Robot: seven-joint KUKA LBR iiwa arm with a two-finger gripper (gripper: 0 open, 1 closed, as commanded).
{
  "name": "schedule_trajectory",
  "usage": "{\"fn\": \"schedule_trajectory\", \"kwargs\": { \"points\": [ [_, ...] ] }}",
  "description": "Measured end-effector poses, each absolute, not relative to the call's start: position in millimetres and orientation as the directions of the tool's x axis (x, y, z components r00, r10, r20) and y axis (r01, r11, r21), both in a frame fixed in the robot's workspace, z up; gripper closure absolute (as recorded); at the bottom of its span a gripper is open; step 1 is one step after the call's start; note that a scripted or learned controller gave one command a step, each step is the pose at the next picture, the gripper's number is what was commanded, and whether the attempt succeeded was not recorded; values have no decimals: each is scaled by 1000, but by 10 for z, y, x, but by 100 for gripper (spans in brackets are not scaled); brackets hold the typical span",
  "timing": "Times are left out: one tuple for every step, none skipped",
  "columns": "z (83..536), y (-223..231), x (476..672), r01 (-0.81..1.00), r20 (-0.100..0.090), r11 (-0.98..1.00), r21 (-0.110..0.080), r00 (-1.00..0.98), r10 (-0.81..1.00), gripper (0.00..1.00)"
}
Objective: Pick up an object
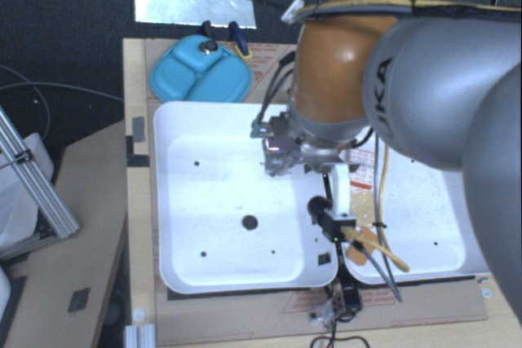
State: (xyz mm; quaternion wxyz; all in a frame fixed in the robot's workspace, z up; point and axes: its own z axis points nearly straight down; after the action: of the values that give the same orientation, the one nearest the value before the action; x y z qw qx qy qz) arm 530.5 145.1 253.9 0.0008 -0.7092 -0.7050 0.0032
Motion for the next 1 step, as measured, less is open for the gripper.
{"fn": "schedule_trajectory", "kwargs": {
  "points": [
    [2785,1599,5945,1000,2,4,8,-4,1000,100]
  ]
}}
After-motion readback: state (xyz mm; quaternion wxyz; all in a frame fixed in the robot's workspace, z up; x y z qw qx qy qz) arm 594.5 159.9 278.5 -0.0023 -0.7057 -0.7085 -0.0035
